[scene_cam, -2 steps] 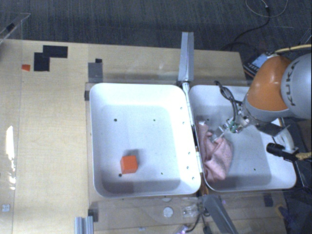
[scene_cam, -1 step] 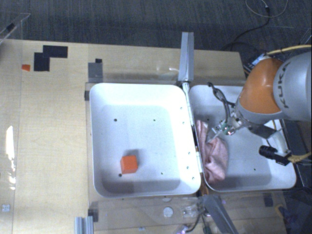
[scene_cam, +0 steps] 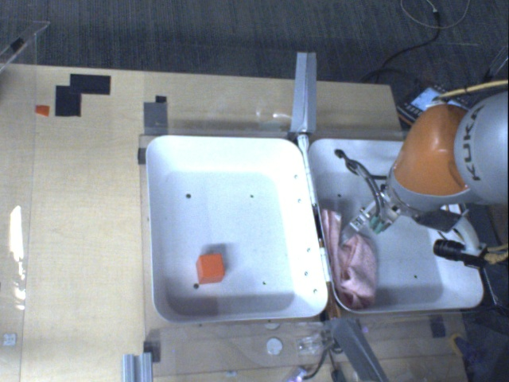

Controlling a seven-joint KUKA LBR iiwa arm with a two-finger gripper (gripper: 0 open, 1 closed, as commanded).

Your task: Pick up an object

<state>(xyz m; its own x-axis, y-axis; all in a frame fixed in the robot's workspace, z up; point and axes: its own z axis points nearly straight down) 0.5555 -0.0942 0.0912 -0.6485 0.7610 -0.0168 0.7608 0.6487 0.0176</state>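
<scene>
Over the right bin, my gripper touches the crumpled pink cloth; finger spread cannot be determined. Cloth lies bunched against the bin's left wall.

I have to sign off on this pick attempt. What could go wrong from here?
The pink cloth lies bunched against the right bin wall beside the divider, so the gripper may strike the wall or pinch only a loose fold that slips. The orange block sits far away in the left bin.

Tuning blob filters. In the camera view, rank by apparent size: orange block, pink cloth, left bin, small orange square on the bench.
1. left bin
2. pink cloth
3. orange block
4. small orange square
</scene>
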